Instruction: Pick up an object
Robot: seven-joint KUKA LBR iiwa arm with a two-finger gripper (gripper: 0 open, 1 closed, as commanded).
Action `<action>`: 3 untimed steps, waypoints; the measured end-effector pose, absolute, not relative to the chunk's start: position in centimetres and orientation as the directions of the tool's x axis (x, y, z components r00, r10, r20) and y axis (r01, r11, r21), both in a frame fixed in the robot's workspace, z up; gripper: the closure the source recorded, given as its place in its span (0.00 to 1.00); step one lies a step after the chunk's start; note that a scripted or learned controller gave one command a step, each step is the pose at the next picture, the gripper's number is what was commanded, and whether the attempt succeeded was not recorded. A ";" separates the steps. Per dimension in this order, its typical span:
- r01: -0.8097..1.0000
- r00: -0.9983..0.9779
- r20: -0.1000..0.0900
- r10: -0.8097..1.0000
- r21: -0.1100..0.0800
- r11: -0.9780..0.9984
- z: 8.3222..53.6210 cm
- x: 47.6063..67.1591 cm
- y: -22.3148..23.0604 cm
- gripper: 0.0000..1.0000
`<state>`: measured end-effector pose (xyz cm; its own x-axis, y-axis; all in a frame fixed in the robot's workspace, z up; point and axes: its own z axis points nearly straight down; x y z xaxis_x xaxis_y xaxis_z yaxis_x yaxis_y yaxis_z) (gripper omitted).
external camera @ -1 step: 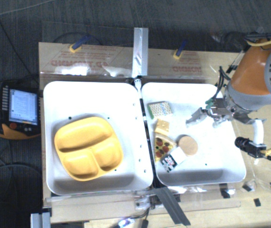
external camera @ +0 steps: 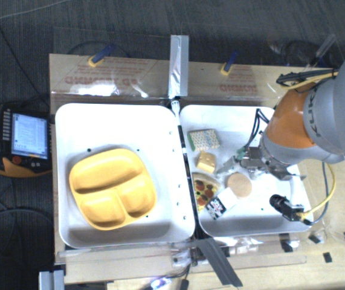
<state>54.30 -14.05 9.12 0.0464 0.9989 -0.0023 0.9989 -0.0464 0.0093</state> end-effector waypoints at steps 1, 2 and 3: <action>0.950 0.313 0.000 0.950 0.020 -0.313 9.1 50.0 -10.4 0.00; 0.949 0.313 0.002 0.950 0.017 -0.313 10.0 50.0 -10.4 1.00; 0.953 0.302 -0.004 0.953 -0.003 -0.302 20.0 49.7 -9.8 1.00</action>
